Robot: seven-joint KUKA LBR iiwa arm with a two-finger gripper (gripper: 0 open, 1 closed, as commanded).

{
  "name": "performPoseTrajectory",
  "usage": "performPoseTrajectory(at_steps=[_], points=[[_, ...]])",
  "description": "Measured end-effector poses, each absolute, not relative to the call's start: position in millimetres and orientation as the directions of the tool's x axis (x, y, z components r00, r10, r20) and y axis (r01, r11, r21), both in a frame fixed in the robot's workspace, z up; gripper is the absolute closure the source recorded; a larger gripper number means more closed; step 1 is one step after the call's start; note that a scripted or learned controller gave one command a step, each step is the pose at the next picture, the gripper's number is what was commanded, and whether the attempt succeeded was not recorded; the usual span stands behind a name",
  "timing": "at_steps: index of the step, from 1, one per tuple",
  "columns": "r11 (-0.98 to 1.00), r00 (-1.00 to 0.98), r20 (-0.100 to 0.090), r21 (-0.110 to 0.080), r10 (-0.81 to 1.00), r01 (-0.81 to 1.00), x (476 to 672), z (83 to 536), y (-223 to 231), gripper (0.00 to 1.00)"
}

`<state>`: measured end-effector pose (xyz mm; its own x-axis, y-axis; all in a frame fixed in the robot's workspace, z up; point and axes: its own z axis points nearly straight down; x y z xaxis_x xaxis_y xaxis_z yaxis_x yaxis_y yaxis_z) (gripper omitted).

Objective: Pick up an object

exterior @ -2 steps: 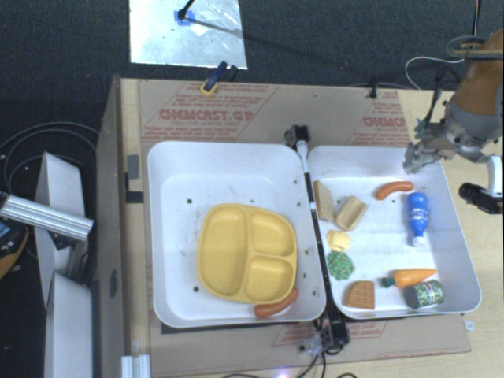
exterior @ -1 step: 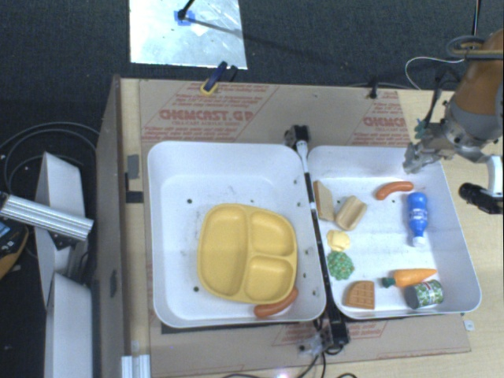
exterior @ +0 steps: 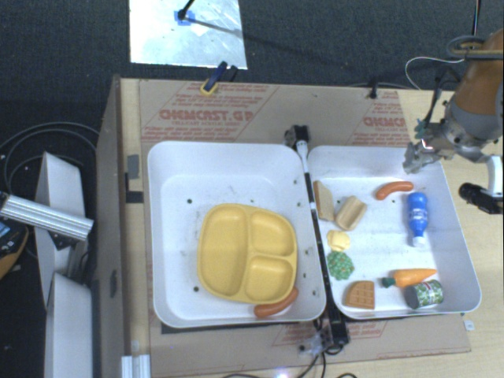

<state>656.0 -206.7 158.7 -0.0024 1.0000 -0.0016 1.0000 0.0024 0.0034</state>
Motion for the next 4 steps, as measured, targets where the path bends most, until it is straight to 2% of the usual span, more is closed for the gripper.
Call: performPoseTrajectory(at_steps=[4], points=[[0.002, -0.002, -0.002, 0.003, 1.000, 1.000, 656.0, 158.7, -206.7, 0.00]])
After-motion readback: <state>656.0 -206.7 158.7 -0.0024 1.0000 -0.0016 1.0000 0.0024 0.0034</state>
